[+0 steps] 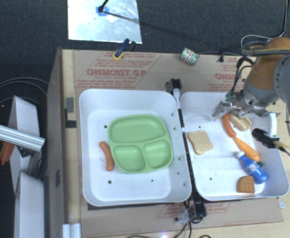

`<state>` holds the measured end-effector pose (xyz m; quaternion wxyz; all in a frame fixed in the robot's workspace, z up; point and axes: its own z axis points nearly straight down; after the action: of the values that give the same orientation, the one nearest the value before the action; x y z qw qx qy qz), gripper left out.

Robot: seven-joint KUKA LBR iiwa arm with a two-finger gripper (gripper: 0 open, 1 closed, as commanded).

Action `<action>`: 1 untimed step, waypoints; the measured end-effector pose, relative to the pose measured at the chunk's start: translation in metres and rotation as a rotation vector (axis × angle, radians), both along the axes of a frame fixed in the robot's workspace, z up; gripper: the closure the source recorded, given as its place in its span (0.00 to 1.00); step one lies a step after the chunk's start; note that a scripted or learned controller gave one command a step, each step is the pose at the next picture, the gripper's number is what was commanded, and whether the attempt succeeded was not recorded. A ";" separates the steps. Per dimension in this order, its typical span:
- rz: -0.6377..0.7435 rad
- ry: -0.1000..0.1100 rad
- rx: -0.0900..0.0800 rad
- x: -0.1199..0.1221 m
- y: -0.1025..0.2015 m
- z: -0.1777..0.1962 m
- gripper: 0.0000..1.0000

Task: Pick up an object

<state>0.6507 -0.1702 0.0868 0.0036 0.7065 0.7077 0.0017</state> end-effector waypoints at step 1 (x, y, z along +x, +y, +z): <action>0.001 -0.016 -0.007 0.004 -0.002 0.017 1.00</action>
<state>0.6551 -0.1721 0.1037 0.0115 0.7059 0.7082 0.0049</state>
